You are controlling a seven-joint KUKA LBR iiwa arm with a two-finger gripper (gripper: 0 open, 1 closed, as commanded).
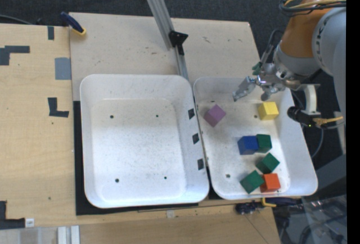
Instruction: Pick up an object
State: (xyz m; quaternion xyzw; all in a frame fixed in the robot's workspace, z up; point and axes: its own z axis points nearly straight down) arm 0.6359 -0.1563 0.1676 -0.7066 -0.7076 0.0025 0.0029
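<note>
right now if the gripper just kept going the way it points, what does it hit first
The gripper points down and toward the left of the view, so most likely the bare floor of the right bin, short of the purple block. Depth is unclear from this single view.

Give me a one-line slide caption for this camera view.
Tool hovers over the right bin near the yellow block, above purple, blue, green and orange blocks.

Two bins are set side by side on the worktop. The left bin occupies the frame's centre. In the right bin, one block lies at upper left, another at upper right, and five are clustered towards the lower right.
</note>
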